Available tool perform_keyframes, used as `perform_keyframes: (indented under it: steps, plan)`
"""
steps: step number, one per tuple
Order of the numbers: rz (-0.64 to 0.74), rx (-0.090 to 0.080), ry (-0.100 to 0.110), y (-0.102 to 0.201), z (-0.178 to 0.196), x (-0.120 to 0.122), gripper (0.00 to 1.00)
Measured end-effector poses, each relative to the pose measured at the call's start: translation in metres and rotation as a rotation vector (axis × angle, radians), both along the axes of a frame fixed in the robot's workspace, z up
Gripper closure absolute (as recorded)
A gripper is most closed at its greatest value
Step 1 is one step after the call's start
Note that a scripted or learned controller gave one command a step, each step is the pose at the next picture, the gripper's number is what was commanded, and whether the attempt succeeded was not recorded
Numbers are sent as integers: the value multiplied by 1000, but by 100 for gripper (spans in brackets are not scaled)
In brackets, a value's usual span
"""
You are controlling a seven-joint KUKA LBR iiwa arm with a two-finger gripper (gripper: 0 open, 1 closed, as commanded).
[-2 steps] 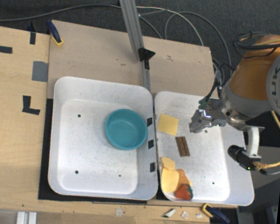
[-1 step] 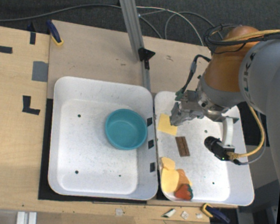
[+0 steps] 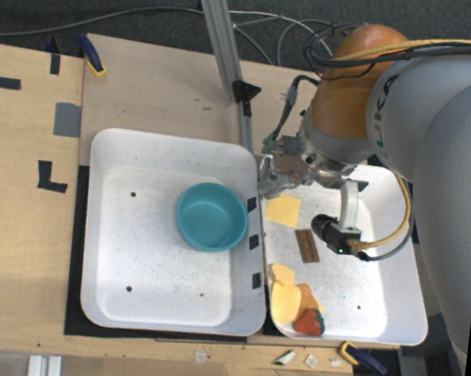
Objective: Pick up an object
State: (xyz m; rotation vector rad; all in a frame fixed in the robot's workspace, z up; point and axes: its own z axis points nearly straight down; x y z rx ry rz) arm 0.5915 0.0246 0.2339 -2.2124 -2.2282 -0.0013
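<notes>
Teal bowl point(image 3: 212, 216), white bins point(image 3: 110, 236), yellow square point(image 3: 283, 210), brown strip point(image 3: 307, 245).

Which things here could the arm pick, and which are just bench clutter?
Job:
gripper, over the right bin's upper left corner
yellow flat square
brown bar
yellow and red pieces near the front edge
teal bowl in the left bin

Lying about:
cables behind the bench
blue-yellow clamps
black tape marks

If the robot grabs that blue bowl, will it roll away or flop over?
Probably neither. The blue bowl sits upright, mouth up, in the left bin, so it should stay put rather than roll. It looks like stiff plastic, likely light. Its smooth round rim might slip between fingers.
</notes>
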Motion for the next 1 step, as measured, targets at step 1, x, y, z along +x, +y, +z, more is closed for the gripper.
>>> perform_keyframes:
  steps: [1]
  plan:
    - [0,0,1,55,-10,27,100]
